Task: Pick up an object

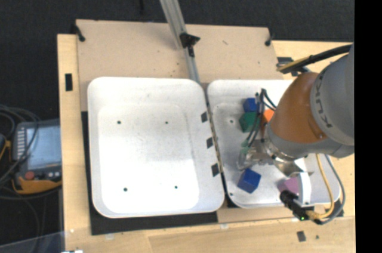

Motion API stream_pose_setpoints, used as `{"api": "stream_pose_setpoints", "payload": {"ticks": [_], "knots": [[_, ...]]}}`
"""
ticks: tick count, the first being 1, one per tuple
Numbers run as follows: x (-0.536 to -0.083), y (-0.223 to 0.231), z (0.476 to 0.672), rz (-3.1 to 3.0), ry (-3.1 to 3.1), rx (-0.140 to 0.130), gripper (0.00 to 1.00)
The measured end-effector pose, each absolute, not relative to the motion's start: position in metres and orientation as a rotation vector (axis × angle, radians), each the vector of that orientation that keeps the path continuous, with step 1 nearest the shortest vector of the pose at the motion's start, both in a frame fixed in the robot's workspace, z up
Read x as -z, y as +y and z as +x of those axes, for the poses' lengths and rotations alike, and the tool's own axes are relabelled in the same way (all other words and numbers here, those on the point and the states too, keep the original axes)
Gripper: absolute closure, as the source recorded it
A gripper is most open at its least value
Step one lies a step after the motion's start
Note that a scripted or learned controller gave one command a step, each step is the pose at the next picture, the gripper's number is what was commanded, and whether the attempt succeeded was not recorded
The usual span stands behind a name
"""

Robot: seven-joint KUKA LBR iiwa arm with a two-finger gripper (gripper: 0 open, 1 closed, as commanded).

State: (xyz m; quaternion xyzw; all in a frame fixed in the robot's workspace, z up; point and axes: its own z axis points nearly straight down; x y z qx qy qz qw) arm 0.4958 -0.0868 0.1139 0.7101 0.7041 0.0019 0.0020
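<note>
while the jaws (249, 157) hover, a blue block (249, 180) lies just below — apart.

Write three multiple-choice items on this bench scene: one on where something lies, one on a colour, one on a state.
1. Where does the blue cube lie?
A. in the left bin
B. in the right bin, near its front left corner
C. on the bench outside the bins

2. What colour is the block just below the small blue block at the back of the right bin?
A. green
B. yellow
C. white

3. How does the arm stand?
A. parked off the bench
B. over the left bin
C. over the right bin

Answers: 1 B, the cube sits inside the right bin's near left corner. 2 A, the block is dark green. 3 C, the arm's orange band hangs above the right bin.
</note>
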Motion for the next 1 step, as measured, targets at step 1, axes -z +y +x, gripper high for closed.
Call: {"api": "stream_pose_setpoints", "payload": {"ticks": [1], "knots": [[-0.1738,-0.0882,0.4904,2.213,2.221,-0.006,1.0]]}}
